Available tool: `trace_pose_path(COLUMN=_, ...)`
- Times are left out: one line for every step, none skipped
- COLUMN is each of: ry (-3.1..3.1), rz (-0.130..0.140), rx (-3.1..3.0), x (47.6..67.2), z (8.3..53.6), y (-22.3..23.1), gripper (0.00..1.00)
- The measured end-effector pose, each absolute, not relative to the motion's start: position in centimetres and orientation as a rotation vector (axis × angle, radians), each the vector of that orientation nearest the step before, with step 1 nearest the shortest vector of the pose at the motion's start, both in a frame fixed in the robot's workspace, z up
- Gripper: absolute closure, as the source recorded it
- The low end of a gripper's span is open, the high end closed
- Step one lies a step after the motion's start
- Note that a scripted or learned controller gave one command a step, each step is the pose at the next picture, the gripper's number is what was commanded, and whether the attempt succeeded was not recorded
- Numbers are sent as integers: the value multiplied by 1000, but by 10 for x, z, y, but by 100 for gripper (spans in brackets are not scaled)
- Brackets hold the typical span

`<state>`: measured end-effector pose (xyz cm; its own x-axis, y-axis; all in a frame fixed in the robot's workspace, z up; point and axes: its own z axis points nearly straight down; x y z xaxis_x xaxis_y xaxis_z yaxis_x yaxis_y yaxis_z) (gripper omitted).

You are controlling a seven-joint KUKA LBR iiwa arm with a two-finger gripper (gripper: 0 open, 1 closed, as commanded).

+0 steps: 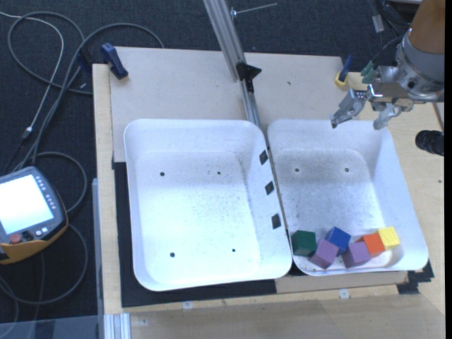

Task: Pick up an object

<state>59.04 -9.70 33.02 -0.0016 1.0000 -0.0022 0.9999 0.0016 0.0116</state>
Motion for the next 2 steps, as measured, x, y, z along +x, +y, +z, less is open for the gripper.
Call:
trace_pose_path(ry=2228, rz=-9, rx=2228, x=606, z=147, y=-93, gripper=0)
trace_pose_path(ry=2220, rz=-5, rx=2230, x=515, z=159, y=-118, gripper=0)
